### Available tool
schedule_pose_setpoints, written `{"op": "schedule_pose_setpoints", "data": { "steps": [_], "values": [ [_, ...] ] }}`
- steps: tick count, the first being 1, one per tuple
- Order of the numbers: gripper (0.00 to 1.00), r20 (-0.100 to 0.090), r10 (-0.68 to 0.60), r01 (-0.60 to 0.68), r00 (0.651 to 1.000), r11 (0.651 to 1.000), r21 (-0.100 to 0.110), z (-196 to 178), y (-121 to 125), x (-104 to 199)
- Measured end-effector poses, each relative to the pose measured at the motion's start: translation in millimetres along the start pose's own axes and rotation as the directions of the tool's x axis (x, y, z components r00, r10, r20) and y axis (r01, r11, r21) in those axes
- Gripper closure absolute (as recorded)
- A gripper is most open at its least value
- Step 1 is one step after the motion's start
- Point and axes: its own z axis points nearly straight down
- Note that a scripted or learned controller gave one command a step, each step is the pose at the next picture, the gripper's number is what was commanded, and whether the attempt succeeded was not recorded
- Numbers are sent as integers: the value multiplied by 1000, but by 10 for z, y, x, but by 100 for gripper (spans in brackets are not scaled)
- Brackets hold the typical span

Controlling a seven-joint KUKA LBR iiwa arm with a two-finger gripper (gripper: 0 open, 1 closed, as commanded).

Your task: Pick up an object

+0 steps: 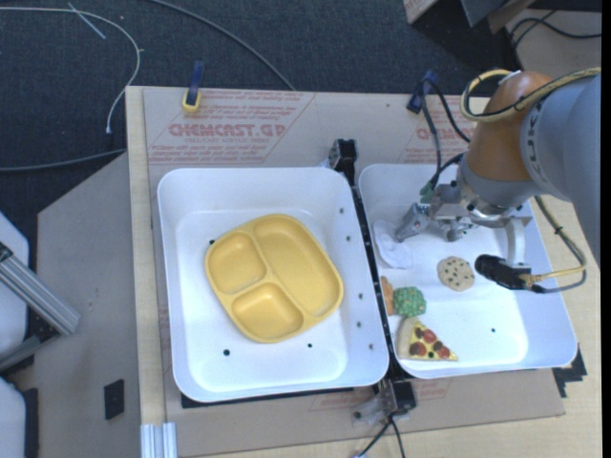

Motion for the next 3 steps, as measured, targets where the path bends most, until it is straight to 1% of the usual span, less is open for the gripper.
{"op": "schedule_pose_setpoints", "data": {
  "steps": [1,2,3],
  "values": [
    [100,0,-1,1,1000,1000,-4,-132,14,5],
    [100,1,-2,2,1000,1000,-6,-613,-43,63],
    [100,2,-3,3,1000,1000,-9,-1244,-51,121]
  ]
}}
